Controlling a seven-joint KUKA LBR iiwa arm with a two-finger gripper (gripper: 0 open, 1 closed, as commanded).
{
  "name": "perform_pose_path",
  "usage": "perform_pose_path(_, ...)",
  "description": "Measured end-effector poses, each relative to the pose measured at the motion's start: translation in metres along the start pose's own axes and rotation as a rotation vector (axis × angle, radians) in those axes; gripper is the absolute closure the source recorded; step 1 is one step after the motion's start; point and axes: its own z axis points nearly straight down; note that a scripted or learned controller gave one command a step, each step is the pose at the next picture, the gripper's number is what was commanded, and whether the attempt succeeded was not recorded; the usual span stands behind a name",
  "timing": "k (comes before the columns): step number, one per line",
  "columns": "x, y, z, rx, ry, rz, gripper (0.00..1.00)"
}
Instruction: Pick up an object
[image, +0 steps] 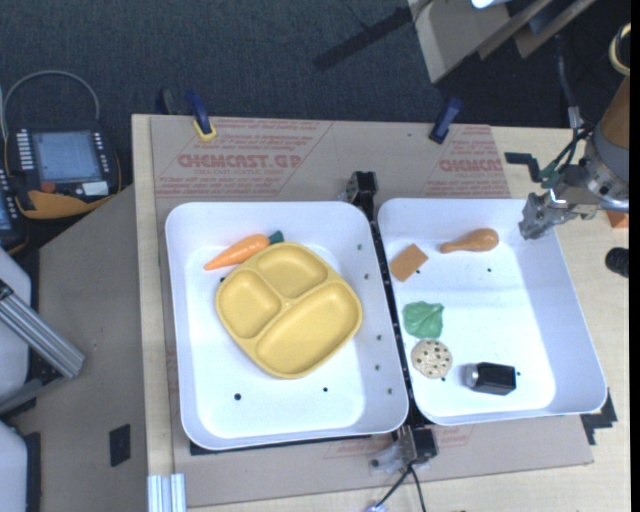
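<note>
Grey gripper (533, 222) sits at the upper right of the frame, over the right bin's (560, 300) top edge, just right of the drumstick (470, 241). Can't tell the jaw state, and nothing's visibly held, so the pick looks not yet done. Right bin count: one drumstick, one brown cracker (408, 262), one lettuce leaf (423, 319), one cookie (432, 358), one black block (489, 377). Left bin (200, 380): one yellow plate (288, 310), one carrot (237, 251).

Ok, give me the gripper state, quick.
Gripper: cannot be told; it sits at the right bin's upper right rim, nothing visibly held.
</note>
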Motion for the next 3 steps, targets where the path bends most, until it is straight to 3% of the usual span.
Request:
perform_pose_path(1,0.064,0.003,0.000,0.008,0.006,-0.006,1.00)
perform_pose_path(3,0.170,0.026,-0.009,0.004,0.004,-0.005,1.00)
